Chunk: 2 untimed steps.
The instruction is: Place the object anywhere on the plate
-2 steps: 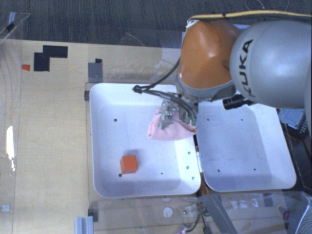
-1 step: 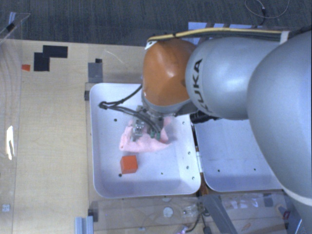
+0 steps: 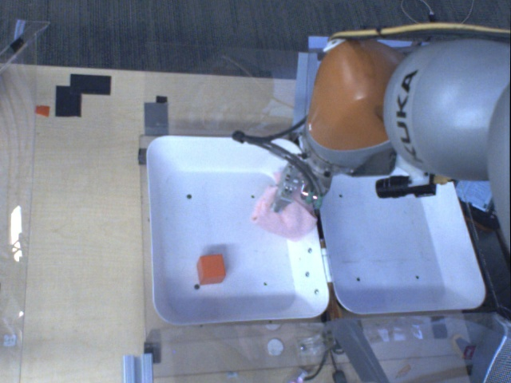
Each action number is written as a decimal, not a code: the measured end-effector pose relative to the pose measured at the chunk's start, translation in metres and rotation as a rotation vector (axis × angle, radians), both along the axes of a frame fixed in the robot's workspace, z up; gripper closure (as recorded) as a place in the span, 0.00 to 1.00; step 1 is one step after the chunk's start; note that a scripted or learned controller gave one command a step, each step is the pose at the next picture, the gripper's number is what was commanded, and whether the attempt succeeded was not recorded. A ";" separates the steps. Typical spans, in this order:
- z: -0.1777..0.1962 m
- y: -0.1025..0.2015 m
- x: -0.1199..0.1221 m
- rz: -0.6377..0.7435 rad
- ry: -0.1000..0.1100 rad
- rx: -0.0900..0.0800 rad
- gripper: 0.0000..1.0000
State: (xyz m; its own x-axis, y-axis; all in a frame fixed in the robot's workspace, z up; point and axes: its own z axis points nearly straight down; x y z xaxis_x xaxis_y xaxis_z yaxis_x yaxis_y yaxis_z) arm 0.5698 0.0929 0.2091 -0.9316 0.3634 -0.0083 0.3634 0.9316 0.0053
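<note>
2 white bins (image 3: 239,309) side by side | wooden bench (image 3: 80,254) — black marks (image 3: 78,94)

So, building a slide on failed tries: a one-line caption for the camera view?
Arm reaches into left bin; gripper over pink plate, orange cube lying apart.

We're looking at a robotics lab here: a big grey and orange industrial arm (image 3: 399,102) hangs over a pale wooden desk (image 3: 80,214). Two shallow white bins (image 3: 172,214) sit side by side, black tape marks (image 3: 80,92) on the wood, dark carpet (image 3: 160,6) behind.
</note>
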 end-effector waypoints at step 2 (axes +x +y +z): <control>-0.109 0.120 -0.031 0.377 -0.015 0.002 1.00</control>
State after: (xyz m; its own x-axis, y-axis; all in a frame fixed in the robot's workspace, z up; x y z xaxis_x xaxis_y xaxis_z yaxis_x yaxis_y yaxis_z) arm 0.5386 0.2124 0.0997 -0.9997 -0.0052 -0.0230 -0.0054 0.9999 0.0100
